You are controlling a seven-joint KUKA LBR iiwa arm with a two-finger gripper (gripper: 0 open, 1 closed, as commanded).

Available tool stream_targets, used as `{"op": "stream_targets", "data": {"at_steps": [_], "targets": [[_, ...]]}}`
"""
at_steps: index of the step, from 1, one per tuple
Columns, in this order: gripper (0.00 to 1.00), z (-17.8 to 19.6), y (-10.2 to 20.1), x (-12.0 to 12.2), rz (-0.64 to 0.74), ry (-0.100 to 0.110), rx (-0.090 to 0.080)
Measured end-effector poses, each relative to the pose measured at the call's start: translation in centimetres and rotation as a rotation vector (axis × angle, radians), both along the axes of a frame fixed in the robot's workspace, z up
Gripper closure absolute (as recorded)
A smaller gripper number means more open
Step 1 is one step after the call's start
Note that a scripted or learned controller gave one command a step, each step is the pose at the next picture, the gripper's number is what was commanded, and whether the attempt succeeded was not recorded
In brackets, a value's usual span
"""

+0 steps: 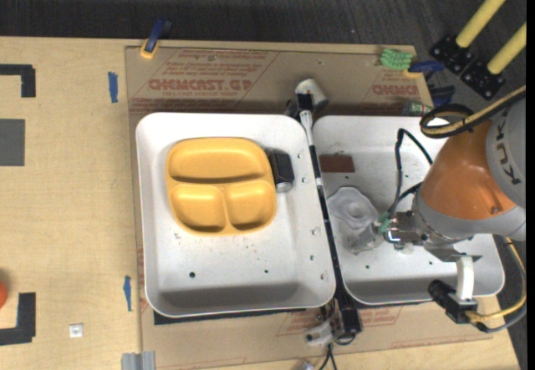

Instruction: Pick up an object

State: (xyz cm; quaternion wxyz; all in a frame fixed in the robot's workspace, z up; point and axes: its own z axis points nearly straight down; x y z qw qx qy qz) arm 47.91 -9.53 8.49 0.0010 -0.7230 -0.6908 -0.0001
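Plywood bench, 2 shallow white bins, left bin holding yellow 3-compartment plastic tray near its far edge, gripper low over clear crumpled plastic cup in right bin, finger state impossible to tell.

A yellow tray fills the left bin; the hand hovers over the right bin.

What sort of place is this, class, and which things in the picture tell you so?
Probably a robotics lab test bench. Two white bins, left bin and right bin, sit on a taped cardboard sheet; a grey and orange robot arm reaches in; a yellow divided tray looks like a practice object.
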Motion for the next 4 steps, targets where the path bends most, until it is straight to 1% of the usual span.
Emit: {"op": "stream_targets", "data": {"at_steps": [1,2,3,4], "targets": [[0.00,0.0,-1.3,7.3,0.126,-0.004,-0.002],[0.00,0.0,0.0,9.3,0.301,-0.005,-0.003],[0.00,0.0,-0.5,2.6,0.318,-0.001,-0.001],[0.00,0.0,-1.6,12.3,0.223,-0.003,-0.002]]}}
